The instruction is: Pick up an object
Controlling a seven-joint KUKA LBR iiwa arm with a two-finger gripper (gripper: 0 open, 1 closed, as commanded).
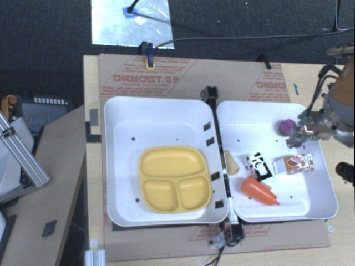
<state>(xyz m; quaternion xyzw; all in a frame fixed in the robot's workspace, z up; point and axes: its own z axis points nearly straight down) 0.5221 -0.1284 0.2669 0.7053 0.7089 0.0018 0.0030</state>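
The right bin (319, 204) holds several small things. A purple round object (286, 127) lies near its far right side. A red-and-white carton (297, 164) lies flat right of centre. Left of the carton is a black-and-white object (258, 165), with an orange bottle-like object (259, 191) on its side in front of it. A tan wedge (231, 163) rests against the left wall. My gripper (298, 137) hangs over the bin's right part, just right of the purple object and above the carton. Nothing shows in its grasp.
The left bin (119, 121) holds a yellow divided plate (174, 177). A black divider with clips (213, 143) runs between the bins. The grey arm (339, 107) enters from the right edge. Cardboard (166, 76) lies under both bins.
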